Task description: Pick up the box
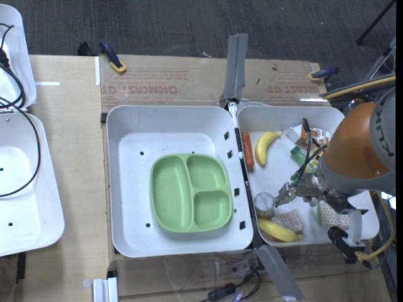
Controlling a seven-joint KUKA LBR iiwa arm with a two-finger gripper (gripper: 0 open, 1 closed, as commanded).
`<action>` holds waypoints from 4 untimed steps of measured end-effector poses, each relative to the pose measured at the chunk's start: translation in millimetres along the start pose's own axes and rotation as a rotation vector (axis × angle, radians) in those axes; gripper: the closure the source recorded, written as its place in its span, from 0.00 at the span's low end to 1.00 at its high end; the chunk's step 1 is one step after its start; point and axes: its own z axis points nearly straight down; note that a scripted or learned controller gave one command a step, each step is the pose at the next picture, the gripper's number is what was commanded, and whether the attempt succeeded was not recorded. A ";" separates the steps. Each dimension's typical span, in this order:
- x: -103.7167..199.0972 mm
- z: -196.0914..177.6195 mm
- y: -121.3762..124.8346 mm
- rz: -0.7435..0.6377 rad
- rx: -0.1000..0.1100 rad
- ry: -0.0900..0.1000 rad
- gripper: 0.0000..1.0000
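Box sits at the far side of the right bin, near the far right corner, mostly tucked under the arm's orange band, so just a small printed carton face shows, white with orange and dark patches. Judging from that: light cardboard, stiff enough on the flat faces but it will crush if squeezed hard; printed surface likely a bit slick. Best bet is to pinch across the two narrow faces, mid-length, with moderate force. Can't confirm its orientation or the free faces from this angle, and a green item lies just beside it, so clearance for a finger is doubtful. Gripper hangs low over the middle of the right bin, well nearer than the box; can't tell how far its jaws are spread, and nothing is visibly held in it. Around it: a small round jar, a clear packet, and a banana at the near edge. A second banana and an orange-red stick-shaped item lie along the far left of that bin. The left bin holds a green divided plate. Writing: print on the box is too small to read. The cardboard sheet beyond the bins carries red lettering, seen upside down; it looks like a brand line, but I wouldn't commit to the spelling.
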 end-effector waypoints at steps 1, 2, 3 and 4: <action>-35.2 17.9 14.4 0.052 0.000 0.004 0.00; -0.5 17.6 34.8 0.113 0.001 0.004 0.00; -1.2 17.9 -0.9 0.171 0.001 0.004 0.00; -2.1 9.6 -1.0 0.173 0.003 0.004 1.00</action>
